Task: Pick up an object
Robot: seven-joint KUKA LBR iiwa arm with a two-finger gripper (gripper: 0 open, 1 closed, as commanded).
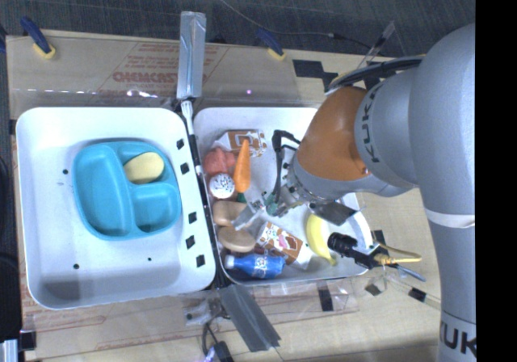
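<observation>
Objects for picking are all piled in the right bin point(349, 271), and it's a proper jumble in there: an orange carrot point(242, 166) standing roughly 12-to-6 near the bin's left side, a reddish round thing point(216, 162) just beside it at 9 o'clock, a small white ball with dark markings point(221, 185) right below that, a printed packet point(250, 141) up at the 12 o'clock end, a couple of tan, bready-looking lumps point(230, 227) lower down, a blue bottle point(254, 266) lying flat along the 6 o'clock wall, another printed packet point(284, 244) just above the bottle, and a yellow banana point(319, 237) toward 4 o'clock. The arm point(388, 138) comes in from 3 o'clock with its orange band over the bin, and the hand point(271, 205) is down in the middle of the pile, between the carrot and the banana. Can't tell whether the hand is spread or pressed together, it's too cluttered there, and nothing is clearly between the fingers. Over in the left bin point(48, 191) sits a blue divided tray point(113, 191) with a yellow lemon-ish thing point(145, 167) in its 1 o'clock compartment. Both bins sit side by side on the table point(97, 57), touching along the middle.
</observation>
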